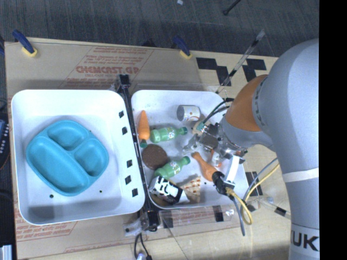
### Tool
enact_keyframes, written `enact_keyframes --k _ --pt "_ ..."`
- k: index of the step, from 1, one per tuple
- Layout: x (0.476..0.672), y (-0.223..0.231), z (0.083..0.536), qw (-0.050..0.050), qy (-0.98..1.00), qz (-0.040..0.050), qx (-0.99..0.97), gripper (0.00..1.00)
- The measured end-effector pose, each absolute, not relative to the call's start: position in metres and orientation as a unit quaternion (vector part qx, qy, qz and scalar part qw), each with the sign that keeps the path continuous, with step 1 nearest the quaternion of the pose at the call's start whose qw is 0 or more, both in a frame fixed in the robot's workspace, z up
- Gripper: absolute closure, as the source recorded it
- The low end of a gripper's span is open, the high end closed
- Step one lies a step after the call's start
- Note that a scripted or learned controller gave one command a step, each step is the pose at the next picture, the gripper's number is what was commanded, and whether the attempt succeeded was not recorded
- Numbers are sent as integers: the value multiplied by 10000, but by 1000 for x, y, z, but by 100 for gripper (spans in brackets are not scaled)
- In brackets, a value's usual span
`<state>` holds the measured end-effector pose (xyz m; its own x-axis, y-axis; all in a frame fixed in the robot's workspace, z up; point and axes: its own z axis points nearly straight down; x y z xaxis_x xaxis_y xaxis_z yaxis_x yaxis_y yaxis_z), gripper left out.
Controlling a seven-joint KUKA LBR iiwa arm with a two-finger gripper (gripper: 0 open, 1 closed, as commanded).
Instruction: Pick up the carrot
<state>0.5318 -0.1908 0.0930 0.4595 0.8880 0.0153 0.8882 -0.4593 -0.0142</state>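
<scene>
Clutter fills the right bin (162, 97), and that is where I am working. Nearest the camera, along the bin's front edge, lie a black-and-white packet (165, 189) and a tan waffle-like piece (192, 187). Just behind them sit a green bottle (172, 168) and a brown round disc (154, 156), with a second green bottle (164, 134) past those. An orange drumstick-shaped toy (204, 167) lies at the bin's right side, close under my wrist.

My pincer (205, 136) hangs over the right half of this bin, partly buried under my own cables and wrist hardware. Whether it is released or clenched I cannot tell from here, and I see nothing caught in it.

The carrot (143, 125) lies against the bin's left wall, just beside the divider, its tip pointing toward the far rim. It is well apart from my pincer, with the far bottle between us. A small silver can (188, 112) stands at the back.

In the left bin (32, 99) rests a blue divided plate (66, 155).

As I judge it, the task is barely begun: the carrot is not lifted, and I must yet cross leftward, descend and grip it.
</scene>
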Motion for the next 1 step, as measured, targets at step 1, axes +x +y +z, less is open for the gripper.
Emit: enact_keyframes --k 1 --pt "481 -192 93 103 -4871 -35 -8733 0"
